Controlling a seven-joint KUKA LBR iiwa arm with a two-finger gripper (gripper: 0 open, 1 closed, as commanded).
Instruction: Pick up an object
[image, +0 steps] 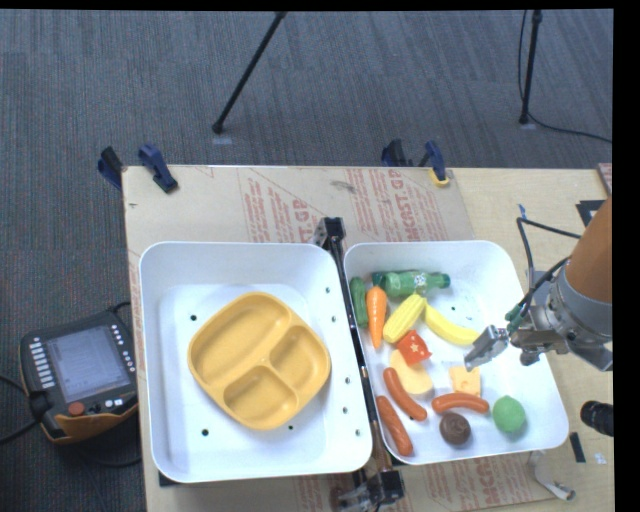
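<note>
- Toy food items fill the right shallow white bin (500, 262): a green plastic bottle (412, 282) at the far side, an orange carrot (376, 312), a yellow corn cob (404, 317), a yellow banana (450, 328), a red pepper piece (413, 347), a yellow cheese wedge (464, 381), three reddish sausages (404, 394), a brown round piece (455, 429) and a green lime (509, 415).
- Two-finger gripper (487, 349) hangs over this bin's right half, just beside the banana's right end and above the cheese wedge; nothing is seen between its fingers, and whether they stand wide or narrow cannot be told.
- Grey arm (580, 315) enters from the right.
- Left shallow white bin (170, 270) holds a yellow three-compartment plastic plate (259, 359).
- Black handheld control pendant (78, 373) lies on the floor, left of the bench.
</note>
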